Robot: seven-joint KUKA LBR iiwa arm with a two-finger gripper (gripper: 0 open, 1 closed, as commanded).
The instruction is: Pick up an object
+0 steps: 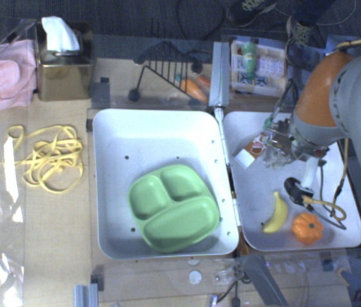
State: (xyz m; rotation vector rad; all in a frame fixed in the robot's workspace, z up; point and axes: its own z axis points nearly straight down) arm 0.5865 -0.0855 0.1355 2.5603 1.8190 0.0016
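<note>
In the right bin (250, 222) a yellow banana (275, 213) lies near the front, with a small orange pumpkin (307, 228) just to its right. A small white and orange-brown item (250, 153) rests at the bin's back left. My gripper (271, 151) hangs low over the back of this bin, right beside that small item; whether it touches the item is hidden. A green divided plate (174, 206) lies in the left bin (113, 171).
On the bench to the left lie a yellow rope (46, 155), a pink cloth (1, 75) and a tissue box (62, 56). Behind the bins stand a black wire rack (167, 75), an orange item (195, 88) and a colourful package (257, 59).
</note>
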